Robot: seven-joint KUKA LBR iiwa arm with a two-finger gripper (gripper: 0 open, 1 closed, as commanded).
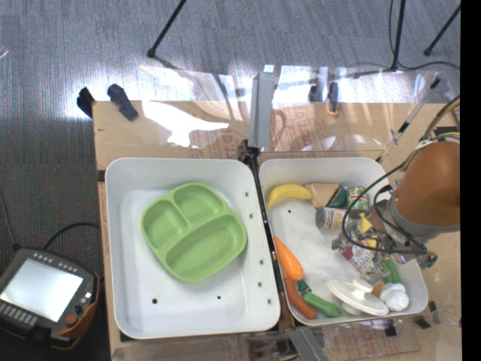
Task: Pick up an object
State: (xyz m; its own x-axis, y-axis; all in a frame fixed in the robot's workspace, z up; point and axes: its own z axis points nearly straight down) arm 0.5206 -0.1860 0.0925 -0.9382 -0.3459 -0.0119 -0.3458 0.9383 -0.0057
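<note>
Low over the right bin's [406, 173] far right side, among the clutter: hand [373, 248], grip state impossible to tell under the orange wrist band, nothing plainly caught in it. Step in hand, by the look of it: the reach down to a pick; nearest candidates a small labelled bottle [331, 217] just left, white lid [356, 295] below, carrot [288, 259] and banana [288, 194] further left. Next, a firm close and straight lift; beyond, green divided plate [194, 231] in the left bin [124, 183] on the worktop [188, 134].

A green divided plate [195, 232] lies in the left white bin [120, 186]; a handheld screen [45, 292] sits bottom-left.
</note>
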